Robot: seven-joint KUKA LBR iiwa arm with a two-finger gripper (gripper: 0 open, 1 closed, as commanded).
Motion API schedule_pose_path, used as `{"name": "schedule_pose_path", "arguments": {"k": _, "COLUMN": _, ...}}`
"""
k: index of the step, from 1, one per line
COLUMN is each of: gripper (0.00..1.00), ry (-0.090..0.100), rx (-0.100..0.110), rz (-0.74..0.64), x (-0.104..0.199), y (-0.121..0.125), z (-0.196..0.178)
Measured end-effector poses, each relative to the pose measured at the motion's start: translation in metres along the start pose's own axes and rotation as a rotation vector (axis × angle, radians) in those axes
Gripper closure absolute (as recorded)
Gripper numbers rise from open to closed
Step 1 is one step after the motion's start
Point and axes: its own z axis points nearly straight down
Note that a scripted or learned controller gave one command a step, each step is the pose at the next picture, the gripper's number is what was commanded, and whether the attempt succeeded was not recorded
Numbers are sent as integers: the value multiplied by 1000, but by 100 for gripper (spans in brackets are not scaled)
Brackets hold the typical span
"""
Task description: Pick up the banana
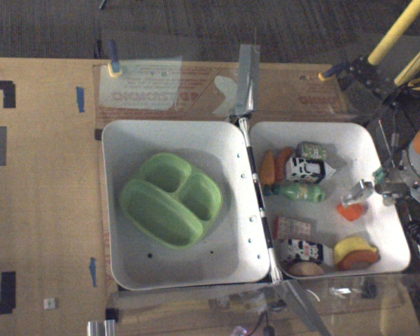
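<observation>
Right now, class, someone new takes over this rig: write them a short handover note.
Gripper: hanging over the right bin, above a small orange piece; nothing seen held.
Banana: lying at the right bin's near corner, touching a reddish-brown toy.
Green divided plate: in the left bin.
Done: nothing yet.
Left: move over the banana, grasp it, lift.

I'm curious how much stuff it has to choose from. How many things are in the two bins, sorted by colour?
Green: 2, the three-compartment plastic plate and the small bottle
Orange or red: 4
Yellow: 1, the toy banana
Black-and-white cartons: 2
Other small packets or pieces: 3
Total: 12, though the small ones are blurry.
</observation>
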Motion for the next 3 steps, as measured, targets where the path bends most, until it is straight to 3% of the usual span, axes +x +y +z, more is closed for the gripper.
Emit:
{"name": "schedule_pose_path", "arguments": {"k": 1, "gripper": 0, "ry": -7, "rx": -23, "rz": -27, "x": 0, "y": -3, "z": 4}}
{"name": "schedule_pose_path", "arguments": {"k": 2, "gripper": 0, "ry": 0, "rx": 1, "rz": -119, "x": 0, "y": -11, "z": 0}}
{"name": "schedule_pose_path", "arguments": {"k": 3, "gripper": 0, "ry": 3, "rx": -1, "rz": -135, "x": 21, "y": -38, "z": 58}}
